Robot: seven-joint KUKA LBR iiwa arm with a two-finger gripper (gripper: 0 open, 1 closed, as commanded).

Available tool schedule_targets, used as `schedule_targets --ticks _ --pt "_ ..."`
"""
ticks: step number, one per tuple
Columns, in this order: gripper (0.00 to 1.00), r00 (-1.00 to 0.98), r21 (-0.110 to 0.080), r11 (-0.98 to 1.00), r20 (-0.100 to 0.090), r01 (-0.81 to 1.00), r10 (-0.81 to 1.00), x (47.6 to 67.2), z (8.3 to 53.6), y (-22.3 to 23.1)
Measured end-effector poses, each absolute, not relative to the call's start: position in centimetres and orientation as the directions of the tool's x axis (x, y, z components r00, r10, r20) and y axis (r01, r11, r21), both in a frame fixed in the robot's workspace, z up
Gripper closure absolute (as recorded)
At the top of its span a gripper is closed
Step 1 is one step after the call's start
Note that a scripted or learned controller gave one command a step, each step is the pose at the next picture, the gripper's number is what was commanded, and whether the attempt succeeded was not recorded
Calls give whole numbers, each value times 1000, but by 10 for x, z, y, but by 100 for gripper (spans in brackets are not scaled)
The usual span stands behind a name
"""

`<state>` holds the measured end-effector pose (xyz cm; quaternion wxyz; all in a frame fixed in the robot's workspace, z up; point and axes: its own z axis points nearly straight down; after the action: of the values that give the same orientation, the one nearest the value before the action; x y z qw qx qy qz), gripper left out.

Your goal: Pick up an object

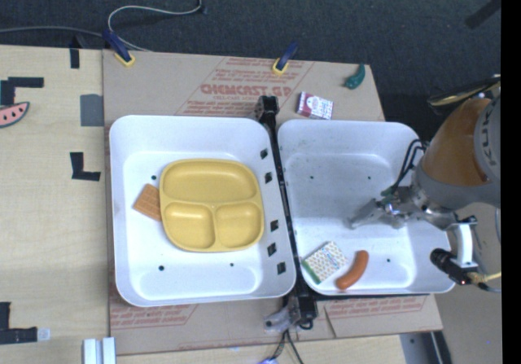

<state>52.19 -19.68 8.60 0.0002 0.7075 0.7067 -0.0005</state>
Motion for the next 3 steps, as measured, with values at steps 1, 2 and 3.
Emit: schedule_targets --ticks 1,2,3 --pt "100 1 5 -1 -5 1000 1000 523 96 -197" --pt "100 1 4 -1 -4 1000 1000 524 105 -197" --pt "100 0 4 0 -3 1000 1000 524 115 -196"
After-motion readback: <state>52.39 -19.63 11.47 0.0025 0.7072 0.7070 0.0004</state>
